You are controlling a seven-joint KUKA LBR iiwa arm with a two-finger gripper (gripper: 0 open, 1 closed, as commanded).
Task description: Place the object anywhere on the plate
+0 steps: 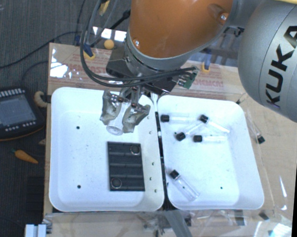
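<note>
Hovering over left bin (65,185), claw (120,119) grips clear vial (116,128) between fingers, just above dark slotted plate (125,166); more vials in right bin (235,195).

- Bright, even light from above; both white bins (203,197) are near overexposed, their floors almost featureless.
- Soft shadow lies under the pincer (122,119) on the left bin's floor.
- Glare streaks the clear film at the desk's (283,168) far-left and near-right corners.
- The orange band (172,19), close to the lens, is slightly soft.
- The small vials stay reasonably sharp.
</note>
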